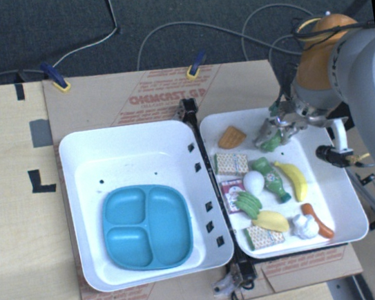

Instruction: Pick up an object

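My gripper (pixel 278 128) hangs low over the back of the right bin (pixel 345 223), under the grey wrist with its orange band (pixel 315 67). A small grey-green piece (pixel 268 143) lies right at its tip; whether it is gripped is hidden. In front of it lie a banana (pixel 293 180), a green bottle (pixel 271 179), a white egg (pixel 253 182), a square cracker pack (pixel 231 162) and an orange wedge (pixel 231 136). Closer to the front are a green vegetable (pixel 249 203), a yellow piece (pixel 273 221) and an orange carrot (pixel 317 221).
The left bin (pixel 76 155) holds a blue divided plate (pixel 146 225). A black divider (pixel 206 178) runs between the bins. Both bins rest on a cardboard sheet (pixel 158 94), with cables trailing at the back.
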Robot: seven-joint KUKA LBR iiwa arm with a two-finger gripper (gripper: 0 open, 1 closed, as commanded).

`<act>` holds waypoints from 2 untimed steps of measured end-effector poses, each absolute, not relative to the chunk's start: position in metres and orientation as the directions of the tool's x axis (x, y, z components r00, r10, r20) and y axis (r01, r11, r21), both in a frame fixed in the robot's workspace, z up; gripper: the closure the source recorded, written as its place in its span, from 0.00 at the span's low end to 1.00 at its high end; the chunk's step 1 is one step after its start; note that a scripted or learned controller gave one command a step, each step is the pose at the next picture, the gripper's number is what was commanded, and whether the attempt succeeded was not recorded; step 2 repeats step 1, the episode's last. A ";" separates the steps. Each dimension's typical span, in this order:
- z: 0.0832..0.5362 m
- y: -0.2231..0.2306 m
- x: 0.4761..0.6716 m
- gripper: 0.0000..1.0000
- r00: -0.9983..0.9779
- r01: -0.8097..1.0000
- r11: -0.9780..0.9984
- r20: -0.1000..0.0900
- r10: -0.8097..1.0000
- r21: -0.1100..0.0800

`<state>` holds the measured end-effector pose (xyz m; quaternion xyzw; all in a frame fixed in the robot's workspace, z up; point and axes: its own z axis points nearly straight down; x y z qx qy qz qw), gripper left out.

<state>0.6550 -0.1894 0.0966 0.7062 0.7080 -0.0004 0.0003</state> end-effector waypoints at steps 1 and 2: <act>0.099 -0.097 0.665 1.00 -0.001 1.000 0.001 0.003 1.000 -0.016; 0.099 -0.097 0.665 1.00 -0.001 1.000 0.001 0.003 1.000 -0.016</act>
